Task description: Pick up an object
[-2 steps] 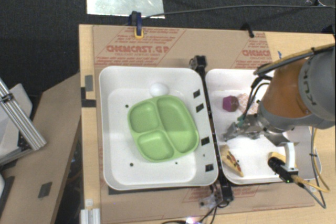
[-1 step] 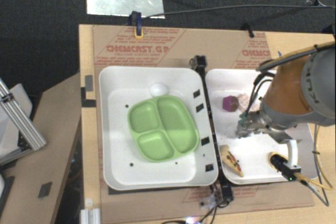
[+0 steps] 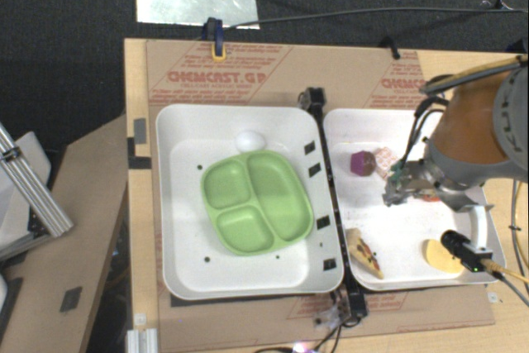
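Objects for picking sit in the right bin [image 3: 355, 128], so that is where I have the arm [image 3: 475, 132] reaching in from 3 o'clock. Going from biggest down: the left bin [image 3: 178, 178] carries a green divided plate [image 3: 256, 202] with 3 compartments, all bare, lying tilted near its middle, and a small white lump [image 3: 250, 141] at the plate's 12 o'clock, against the back wall.

The right bin holds 4 loose pieces. A yellow disc [image 3: 442, 255] lies at 5 o'clock near the front rim, a slice-shaped tan piece [image 3: 364, 252] rests at 7 o'clock against the divider, a purple block [image 3: 362, 163] sits toward 10 o'clock, and a small pale pink item [image 3: 383, 157] touches its 3 o'clock side.

The gripper [image 3: 397, 193] hangs just at 4 o'clock of the purple block, low over bare floor, apparently lining up on that pair. I cannot tell whether it is spread or closed; nothing is visibly in its grasp.
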`<state>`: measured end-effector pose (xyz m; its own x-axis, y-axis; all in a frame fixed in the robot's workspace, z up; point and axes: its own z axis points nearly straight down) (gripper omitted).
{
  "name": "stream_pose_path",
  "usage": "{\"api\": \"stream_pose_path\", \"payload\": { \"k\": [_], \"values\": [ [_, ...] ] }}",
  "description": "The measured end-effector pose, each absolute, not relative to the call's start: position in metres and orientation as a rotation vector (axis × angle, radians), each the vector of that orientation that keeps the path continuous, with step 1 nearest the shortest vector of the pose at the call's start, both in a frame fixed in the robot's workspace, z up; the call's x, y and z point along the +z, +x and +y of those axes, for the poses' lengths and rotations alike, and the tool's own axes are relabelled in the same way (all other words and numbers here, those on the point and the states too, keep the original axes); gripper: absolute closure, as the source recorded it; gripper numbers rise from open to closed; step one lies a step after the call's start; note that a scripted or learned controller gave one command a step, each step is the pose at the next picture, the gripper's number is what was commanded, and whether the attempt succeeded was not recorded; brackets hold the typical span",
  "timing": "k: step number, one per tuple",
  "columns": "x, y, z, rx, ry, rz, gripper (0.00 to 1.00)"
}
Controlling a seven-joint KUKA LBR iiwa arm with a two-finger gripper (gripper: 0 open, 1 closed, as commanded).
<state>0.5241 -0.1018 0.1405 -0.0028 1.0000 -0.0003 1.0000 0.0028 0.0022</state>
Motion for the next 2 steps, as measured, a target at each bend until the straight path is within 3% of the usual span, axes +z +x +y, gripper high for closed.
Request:
{"api": "stream_pose_path", "payload": {
  "k": [2],
  "values": [
    [0.229, 0.529, -0.092, 0.006, 2.213, 2.223, 1.0]
  ]
}}
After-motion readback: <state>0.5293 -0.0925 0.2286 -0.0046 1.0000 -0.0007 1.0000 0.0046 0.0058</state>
